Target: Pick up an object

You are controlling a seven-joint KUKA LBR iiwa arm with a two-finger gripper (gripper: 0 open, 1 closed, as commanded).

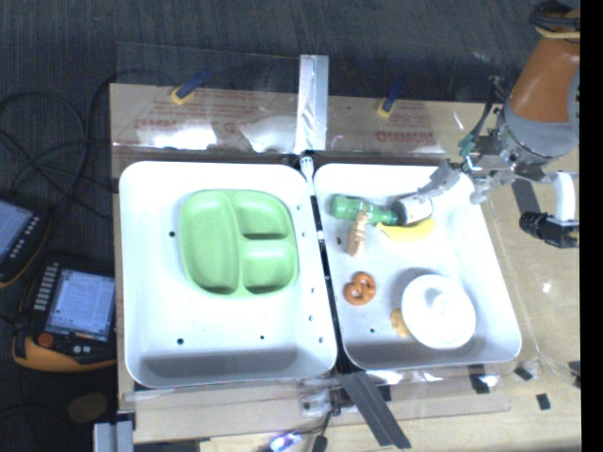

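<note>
You are seeing the arm running off the right edge. The white lid is covering part of a tan piece, and the hand is looking too small to read.

Place: a robotics lab or test cell, not a home.
Floor: dark grey carpet around the bench.
Bench: a plywood board bearing two white bins side by side, with a clear sheet clipped along its far edge.
Left side: loose black cables and a handheld control pendant with a lit screen.
Right side: an industrial arm, grey and orange.
</note>
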